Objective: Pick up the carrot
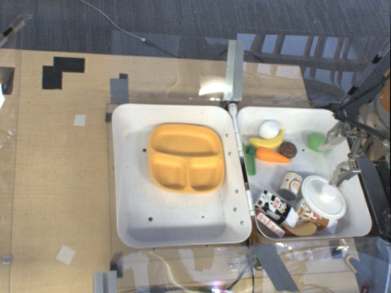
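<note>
Wooden and pale, the table [55,182] carries two shallow white bins side by side. The left bin [131,224] holds a yellow divided tray [186,157], which lies flat near the bin's middle with three compartments visible. The right bin [360,218] is crowded with smaller things.

Taking the carrot [273,156] as the landmark: it lies flat in the upper left part of the right bin, orange, with its length running left to right. A yellow banana [269,143] is seen just above it, touching or nearly so, and a white ball [269,129] sits above the banana. A dark round piece [288,149] rests at the carrot's right end. A green stick-like item [250,160] stands just to the carrot's left, against the bin wall. A green round object [316,141] is placed well to the right of the carrot. Below and right of the carrot a white lidded cup [322,198], a small printed can [291,183] and a black-and-white carton [272,207] are grouped.

The tool [343,157] is found at the right bin's right side, well apart from the carrot; its two metal fingers [335,133] are spread apart, with nothing seen between them.
</note>
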### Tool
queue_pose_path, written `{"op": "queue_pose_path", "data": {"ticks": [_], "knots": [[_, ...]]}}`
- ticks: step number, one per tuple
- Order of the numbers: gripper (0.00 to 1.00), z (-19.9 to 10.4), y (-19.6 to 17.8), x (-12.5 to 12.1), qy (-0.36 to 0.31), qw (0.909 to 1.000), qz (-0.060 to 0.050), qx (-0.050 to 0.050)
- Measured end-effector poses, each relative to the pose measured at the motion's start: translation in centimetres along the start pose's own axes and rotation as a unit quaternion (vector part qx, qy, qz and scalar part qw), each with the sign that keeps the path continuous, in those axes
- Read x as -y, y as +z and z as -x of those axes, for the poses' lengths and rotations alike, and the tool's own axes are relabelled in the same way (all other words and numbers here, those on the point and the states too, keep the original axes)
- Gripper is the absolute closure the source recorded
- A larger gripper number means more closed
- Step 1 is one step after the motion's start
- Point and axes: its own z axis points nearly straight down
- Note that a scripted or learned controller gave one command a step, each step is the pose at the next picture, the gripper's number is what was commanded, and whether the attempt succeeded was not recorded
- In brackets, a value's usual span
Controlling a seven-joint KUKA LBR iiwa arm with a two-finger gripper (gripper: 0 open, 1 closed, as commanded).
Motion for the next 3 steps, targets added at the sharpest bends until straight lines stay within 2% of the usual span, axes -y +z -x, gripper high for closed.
{"op": "queue_pose_path", "data": {"ticks": [1, 2, 3], "knots": [[0.0, 3.9, 13.6, -2.2, -0.053, 0.9986, -0.002, 0.005], [0.0, 3.5, 16.4, -7.1, -0.06, 0.9982, 0.0, 0.002], [0.0, 6.3, 16.5, -8.2, -0.109, 0.994, -0.001, 0.005]]}}
